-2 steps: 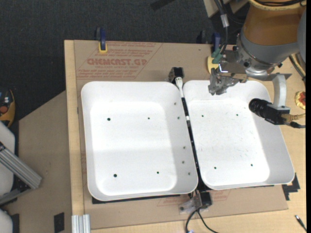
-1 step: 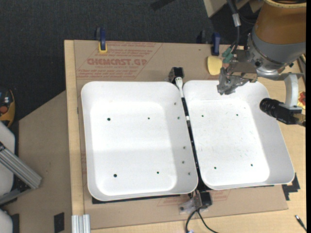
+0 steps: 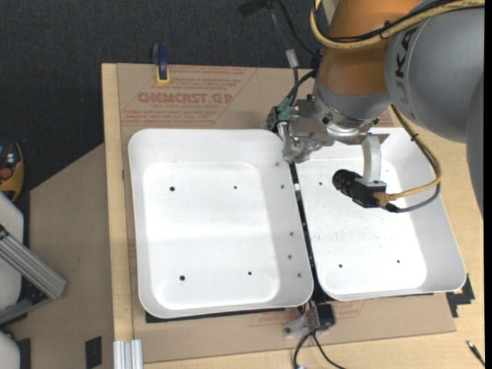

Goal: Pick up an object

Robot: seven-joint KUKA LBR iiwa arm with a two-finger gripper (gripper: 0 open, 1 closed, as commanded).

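Arm [image 3: 400, 60]: grey with an orange band, entering from 2 o'clock and bent over the right bin.
Tool [image 3: 294, 151]: low at the 12 o'clock end of the seam between the bins; finger state cannot be told.
Left bin [image 3: 154, 229]: shallow, white, with four small dark dots on its floor.
Right bin [image 3: 400, 244]: shallow, white, partly covered by the arm.
Task object: none can be made out in either bin.
Counter [image 3: 192, 91]: brown board with red lettering, a clamp [image 3: 161, 61] at 11 o'clock.
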